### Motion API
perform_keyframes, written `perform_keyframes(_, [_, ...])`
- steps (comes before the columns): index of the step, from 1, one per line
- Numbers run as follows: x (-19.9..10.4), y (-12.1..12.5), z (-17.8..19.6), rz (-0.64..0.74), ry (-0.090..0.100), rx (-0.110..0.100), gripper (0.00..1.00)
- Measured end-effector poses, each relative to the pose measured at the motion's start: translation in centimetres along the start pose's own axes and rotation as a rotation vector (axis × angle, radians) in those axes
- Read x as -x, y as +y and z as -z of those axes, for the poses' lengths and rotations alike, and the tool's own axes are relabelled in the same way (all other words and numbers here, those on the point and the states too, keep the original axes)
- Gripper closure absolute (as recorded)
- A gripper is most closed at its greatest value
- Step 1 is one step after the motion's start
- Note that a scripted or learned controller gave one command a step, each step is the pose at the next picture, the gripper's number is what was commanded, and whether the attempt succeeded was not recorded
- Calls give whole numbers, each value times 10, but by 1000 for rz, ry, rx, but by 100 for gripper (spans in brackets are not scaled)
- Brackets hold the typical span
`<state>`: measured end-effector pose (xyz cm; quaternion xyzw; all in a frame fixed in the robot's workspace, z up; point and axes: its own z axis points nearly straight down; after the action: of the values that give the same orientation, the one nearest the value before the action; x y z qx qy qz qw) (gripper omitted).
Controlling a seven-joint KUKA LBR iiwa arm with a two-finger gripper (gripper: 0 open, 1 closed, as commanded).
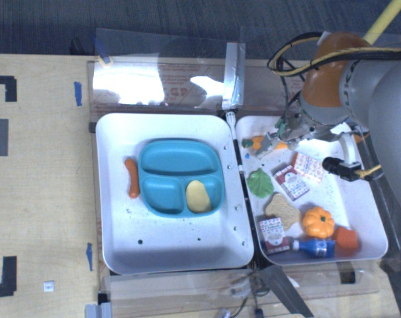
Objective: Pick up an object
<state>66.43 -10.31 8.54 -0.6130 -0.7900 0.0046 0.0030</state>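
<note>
Gripper sits low at far-left corner of right bin, over a small orange-and-teal object. Can't tell its state or any grasp. Left bin holds 1 blue tray.

Bright, even light; strong glare on the clear panel at twelve o'clock; soft shadows, slight overall blur.

Arm reaches into right bin of toy food; left bin holds blue tray
</note>
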Motion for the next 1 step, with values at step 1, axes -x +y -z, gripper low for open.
perform_keyframes(1, [0,1,0,131,-3,3,0])
